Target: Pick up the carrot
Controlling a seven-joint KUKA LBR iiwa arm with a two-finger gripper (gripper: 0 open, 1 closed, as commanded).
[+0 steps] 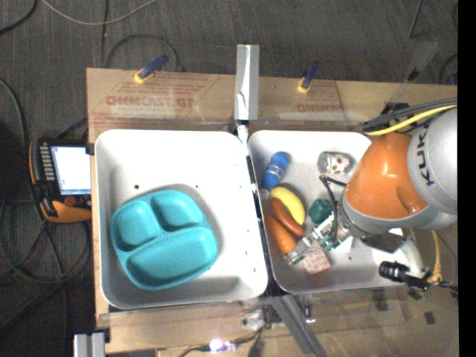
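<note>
Now you're at the approach: gripper [309, 248] sits low beside the carrot [280, 232], grip state unclear; next, centre over it.

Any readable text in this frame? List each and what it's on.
"KU", the letters of a brand name cut off by the frame edge, on the grey arm housing.
Red print on the cardboard sheet behind the bins: mirrored and too blurred to read.
Pendant screen at the left: too small to read.
</note>
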